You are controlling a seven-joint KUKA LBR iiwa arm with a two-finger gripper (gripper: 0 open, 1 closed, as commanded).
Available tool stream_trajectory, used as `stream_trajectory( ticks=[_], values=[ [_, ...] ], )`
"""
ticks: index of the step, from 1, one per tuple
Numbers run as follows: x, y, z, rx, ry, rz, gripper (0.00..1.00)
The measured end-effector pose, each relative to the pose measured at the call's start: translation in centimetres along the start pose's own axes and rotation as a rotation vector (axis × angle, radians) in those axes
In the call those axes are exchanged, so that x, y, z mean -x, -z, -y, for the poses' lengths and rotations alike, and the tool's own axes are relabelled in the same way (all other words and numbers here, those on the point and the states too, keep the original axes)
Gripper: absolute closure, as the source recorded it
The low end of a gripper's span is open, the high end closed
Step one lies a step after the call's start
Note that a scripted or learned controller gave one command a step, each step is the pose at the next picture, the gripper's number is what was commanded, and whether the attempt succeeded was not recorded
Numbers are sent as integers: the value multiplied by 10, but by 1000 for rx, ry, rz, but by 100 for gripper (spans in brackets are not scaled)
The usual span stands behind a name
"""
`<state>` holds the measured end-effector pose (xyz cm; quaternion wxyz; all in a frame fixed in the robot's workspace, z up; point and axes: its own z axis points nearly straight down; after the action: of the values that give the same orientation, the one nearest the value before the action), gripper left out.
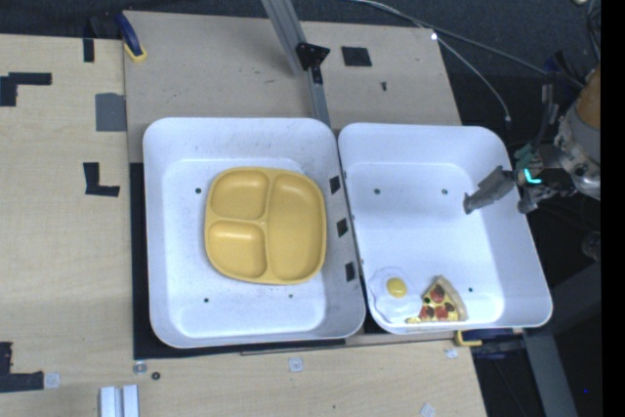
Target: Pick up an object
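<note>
In the right bin's [508, 239] near corner, a pizza slice [441, 301], tip pointing away (tool [508, 188] spread wide, empty).

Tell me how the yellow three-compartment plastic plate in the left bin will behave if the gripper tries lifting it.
The yellow three-compartment plastic plate looks rigid and probably light. It lies flat, so rolling is unlikely. Its broad, smooth, rounded rim may slip from narrow fingers.

Glossy yellow plastic plate [265, 226], smooth white plastic bins [156, 210], pale wooden bench [49, 239]
</note>
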<state>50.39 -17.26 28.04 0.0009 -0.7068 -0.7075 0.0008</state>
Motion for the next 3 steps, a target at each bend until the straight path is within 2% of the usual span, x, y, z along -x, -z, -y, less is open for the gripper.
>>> stream_trajectory(
  ticks=[1,3],
  values=[
    [0,0,0,1,0,0,0],
    [-1,-123,1,-5,0,-2,0]
  ],
)
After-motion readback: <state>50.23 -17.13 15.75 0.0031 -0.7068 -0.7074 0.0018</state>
